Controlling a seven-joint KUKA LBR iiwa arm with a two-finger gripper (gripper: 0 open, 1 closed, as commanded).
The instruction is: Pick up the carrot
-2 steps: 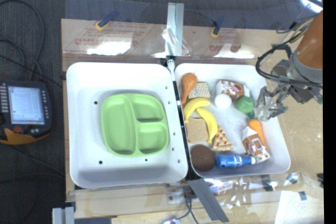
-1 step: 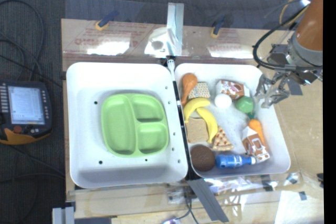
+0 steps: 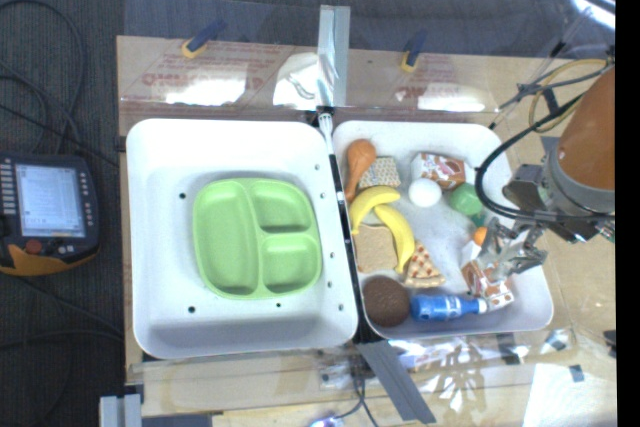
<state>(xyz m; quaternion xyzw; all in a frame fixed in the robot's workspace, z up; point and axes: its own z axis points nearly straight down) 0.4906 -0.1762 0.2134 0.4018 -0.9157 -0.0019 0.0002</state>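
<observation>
The gripper [image 3: 505, 255] hangs low over the right bin [image 3: 520, 315], toward its 3 o'clock wall; whether it is spread or pressed together cannot be told. A small orange piece, apparently the carrot [image 3: 480, 236], lies just at the gripper's 10 o'clock, touching or nearly touching the metal. At the gripper's 6 o'clock sits a red and white packet [image 3: 493, 287], its print too blurred to read. A blue bottle [image 3: 445, 307] lies on its side at 7 o'clock, label unreadable. Further out at 9 o'clock lie a pizza slice [image 3: 423, 267] and a banana [image 3: 385, 220]. The left bin [image 3: 150, 215] holds a green divided tray [image 3: 257, 237].
</observation>
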